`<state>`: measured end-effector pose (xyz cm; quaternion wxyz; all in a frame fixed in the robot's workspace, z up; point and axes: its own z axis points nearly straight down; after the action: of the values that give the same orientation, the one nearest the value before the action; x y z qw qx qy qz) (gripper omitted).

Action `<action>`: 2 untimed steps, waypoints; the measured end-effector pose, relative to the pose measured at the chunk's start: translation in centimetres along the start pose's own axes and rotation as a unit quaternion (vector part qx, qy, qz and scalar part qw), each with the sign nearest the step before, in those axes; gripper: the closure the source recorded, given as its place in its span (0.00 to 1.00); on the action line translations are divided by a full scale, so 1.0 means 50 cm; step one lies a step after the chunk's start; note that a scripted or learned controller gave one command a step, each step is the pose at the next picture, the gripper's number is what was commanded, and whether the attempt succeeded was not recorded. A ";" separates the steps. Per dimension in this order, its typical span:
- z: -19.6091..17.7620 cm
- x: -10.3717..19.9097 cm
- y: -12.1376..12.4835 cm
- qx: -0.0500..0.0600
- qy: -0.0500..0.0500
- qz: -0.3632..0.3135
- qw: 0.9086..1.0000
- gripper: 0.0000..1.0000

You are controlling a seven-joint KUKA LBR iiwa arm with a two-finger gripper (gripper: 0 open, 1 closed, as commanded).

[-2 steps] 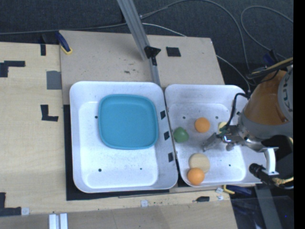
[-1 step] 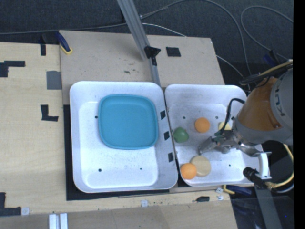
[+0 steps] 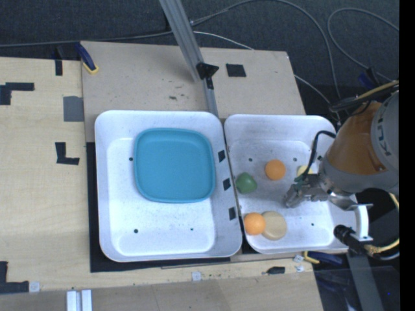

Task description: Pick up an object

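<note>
Wooden bench (image 3: 39, 173) fills the left and centre of the frame, with dark floor and cables along the top and right. Two white bins sit side by side on it. Left bin (image 3: 117, 238) holds a blue plate (image 3: 174, 165), lying flat in its upper half. Right bin (image 3: 259, 131) holds four small items: an orange ball (image 3: 275, 170) near the centre, a green ball (image 3: 246, 184) by the left wall, a second orange ball (image 3: 254, 223) at lower left, and a beige ball (image 3: 274, 226) touching it on its right.

Arm (image 3: 363, 151) enters from the right edge. Gripper (image 3: 295, 196) hangs low over the right bin's middle, lower right of the upper orange ball and apart from it. Nothing visible between the fingers; whether they are spread or closed cannot be told.

Assessment: the upper orange ball stands free and is the nearest candidate. It is likely light, smooth and prone to roll. Grip across its widest line, fingers on opposite sides. The touching lower pair leaves little finger room.
</note>
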<state>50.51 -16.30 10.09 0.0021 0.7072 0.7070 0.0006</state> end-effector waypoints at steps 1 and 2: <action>-0.093 0.018 0.001 0.000 0.001 -0.001 1.000 1.00; -0.206 0.014 -0.015 0.000 0.001 0.000 1.000 1.00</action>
<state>49.71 -15.56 20.36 0.0018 0.7070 0.7072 0.0012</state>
